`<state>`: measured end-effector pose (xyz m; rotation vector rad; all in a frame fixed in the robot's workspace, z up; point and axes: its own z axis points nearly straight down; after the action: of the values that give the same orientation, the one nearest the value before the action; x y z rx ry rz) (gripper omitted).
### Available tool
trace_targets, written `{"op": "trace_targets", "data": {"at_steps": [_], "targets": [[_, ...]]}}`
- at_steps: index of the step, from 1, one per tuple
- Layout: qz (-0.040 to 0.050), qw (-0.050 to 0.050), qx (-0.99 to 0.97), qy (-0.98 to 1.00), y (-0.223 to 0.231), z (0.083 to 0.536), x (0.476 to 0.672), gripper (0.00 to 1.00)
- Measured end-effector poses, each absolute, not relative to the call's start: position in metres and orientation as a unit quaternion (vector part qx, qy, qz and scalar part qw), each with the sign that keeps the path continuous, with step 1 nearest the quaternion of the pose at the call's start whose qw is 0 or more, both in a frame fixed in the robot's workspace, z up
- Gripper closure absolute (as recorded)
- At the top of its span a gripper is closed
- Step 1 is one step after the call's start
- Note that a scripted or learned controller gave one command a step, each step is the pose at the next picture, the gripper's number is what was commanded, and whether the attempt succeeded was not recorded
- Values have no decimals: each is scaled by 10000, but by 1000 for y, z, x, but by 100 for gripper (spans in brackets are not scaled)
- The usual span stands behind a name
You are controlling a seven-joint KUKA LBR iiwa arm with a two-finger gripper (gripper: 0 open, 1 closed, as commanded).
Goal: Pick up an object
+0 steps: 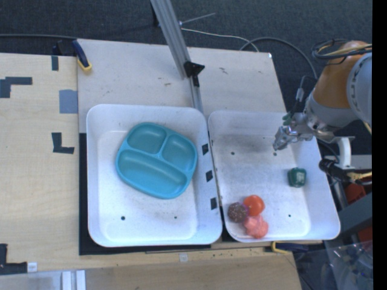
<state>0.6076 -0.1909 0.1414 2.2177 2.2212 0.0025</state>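
From my remote station: the gripper (279, 142) hangs over the upper right part of the right bin (242, 125), its metal fingertips pointing down and toward the bin floor; from this slanted overhead view I cannot tell how far apart they stand, and nothing shows between them.

Nearest candidate for the pick is a small dark green object (297, 177), lying by itself on the bin floor just below and slightly right of the gripper as the camera frames it, close to the bin's right wall. It looks compact and roughly squarish, with no clear long axis, so I judge approach angle matters little; the nearby wall is what may crowd a finger.

Farther off, toward the bin's bottom edge, three items sit bunched and touching: a red-orange tomato-like ball (254, 205), a dark brownish round piece (237, 211) to its left, and a pink lump (257, 226) below. Reaching into that cluster risks nudging neighbours rather than closing on one.

The bin floor is white, scuffed and speckled grey, flat, with open room between gripper and green object.

In the left bin (97, 162), well apart from the arm, a blue divided plate (157, 160) lies tilted across the middle. The grey arm with its orange band (338, 83) enters from the right.
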Motion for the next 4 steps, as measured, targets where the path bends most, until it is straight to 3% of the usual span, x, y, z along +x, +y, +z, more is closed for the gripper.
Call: {"op": "trace_targets", "data": {"at_steps": [1, 2, 4], "targets": [[14, 24, 7063, 7079, -188, 198, 618, 100], [15, 23, 7062, 7081, -181, 256, 613, 100], [1, -8, 7049, 7093, -79, 249, 624, 100]]}}
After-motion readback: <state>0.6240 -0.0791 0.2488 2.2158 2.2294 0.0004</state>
